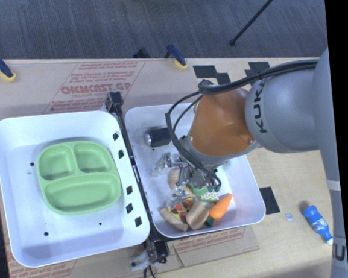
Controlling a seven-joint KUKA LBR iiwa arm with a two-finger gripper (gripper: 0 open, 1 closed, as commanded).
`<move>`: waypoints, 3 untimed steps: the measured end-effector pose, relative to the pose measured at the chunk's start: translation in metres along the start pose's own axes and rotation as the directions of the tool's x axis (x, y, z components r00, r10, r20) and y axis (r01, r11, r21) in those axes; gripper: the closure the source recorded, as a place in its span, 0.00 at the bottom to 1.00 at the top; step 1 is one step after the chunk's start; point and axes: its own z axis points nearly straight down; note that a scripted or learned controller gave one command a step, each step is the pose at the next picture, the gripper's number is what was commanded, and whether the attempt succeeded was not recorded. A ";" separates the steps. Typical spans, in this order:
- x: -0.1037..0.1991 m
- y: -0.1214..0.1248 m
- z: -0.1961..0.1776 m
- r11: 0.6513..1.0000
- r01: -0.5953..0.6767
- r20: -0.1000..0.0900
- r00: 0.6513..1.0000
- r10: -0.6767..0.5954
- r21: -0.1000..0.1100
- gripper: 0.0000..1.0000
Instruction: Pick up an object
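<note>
Overhead, the camera view shows the grey arm (292,110) reaching in from the right, its orange band (221,125) over the right bin (250,177). The gripper (185,181) is low in that bin, right at the upper edge of a pile of small toy foods (189,211) heaped against the near wall. Whether it is spread or pressed together cannot be told, and nothing can be seen pinched in it. In the pile, an orange carrot (221,205) lies on the right side, touching a tan bread-like piece (197,215). The left bin (15,197) holds a green divided plate (78,176). On the bench to the right lies a blue object (317,222), well apart from both bins.
</note>
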 end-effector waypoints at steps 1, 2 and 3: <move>0.001 -0.010 0.000 0.951 0.310 0.000 0.951 -0.310 0.000 0.00; 0.000 -0.010 -0.010 0.951 0.310 0.001 0.951 -0.310 0.000 1.00; 0.032 0.019 -0.109 0.982 0.187 0.000 0.982 -0.187 0.001 1.00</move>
